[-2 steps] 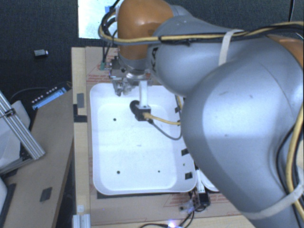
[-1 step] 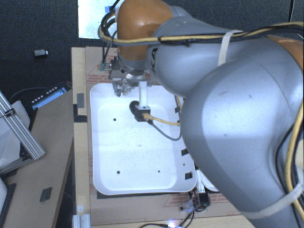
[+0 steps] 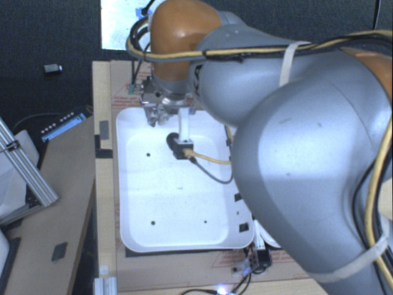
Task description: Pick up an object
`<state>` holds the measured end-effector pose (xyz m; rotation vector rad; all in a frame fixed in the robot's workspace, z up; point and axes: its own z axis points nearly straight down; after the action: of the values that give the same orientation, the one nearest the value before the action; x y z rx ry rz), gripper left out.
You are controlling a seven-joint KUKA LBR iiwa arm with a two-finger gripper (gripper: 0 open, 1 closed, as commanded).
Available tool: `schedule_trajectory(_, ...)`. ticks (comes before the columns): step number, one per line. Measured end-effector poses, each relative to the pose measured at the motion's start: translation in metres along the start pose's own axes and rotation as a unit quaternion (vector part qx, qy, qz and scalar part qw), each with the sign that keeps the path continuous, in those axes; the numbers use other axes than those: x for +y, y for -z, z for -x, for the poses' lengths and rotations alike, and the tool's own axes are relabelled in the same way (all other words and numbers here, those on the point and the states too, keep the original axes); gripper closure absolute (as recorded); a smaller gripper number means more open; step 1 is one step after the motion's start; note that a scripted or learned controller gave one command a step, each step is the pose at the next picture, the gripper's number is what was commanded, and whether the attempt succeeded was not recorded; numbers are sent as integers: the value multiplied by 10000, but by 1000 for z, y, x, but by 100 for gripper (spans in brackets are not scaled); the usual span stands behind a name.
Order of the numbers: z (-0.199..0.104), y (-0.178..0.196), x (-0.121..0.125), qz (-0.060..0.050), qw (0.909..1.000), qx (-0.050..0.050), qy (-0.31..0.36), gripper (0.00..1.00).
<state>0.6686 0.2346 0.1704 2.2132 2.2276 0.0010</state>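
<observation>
Gripper [image 3: 156, 117] hangs at the far left corner of the white bin [image 3: 138, 208]; you can't tell if it's open or closed.

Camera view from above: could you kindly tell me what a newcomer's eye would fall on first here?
The big grey arm dominates, sweeping in from the right and covering most of that side. Its orange band stands out at top centre, just above the pincer, which hangs near the far edge of the white bin at left centre.
</observation>
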Motion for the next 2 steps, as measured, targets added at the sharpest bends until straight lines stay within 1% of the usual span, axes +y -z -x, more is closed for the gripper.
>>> schedule_trajectory(2,0,-8,0,1,10000,0,0,100)
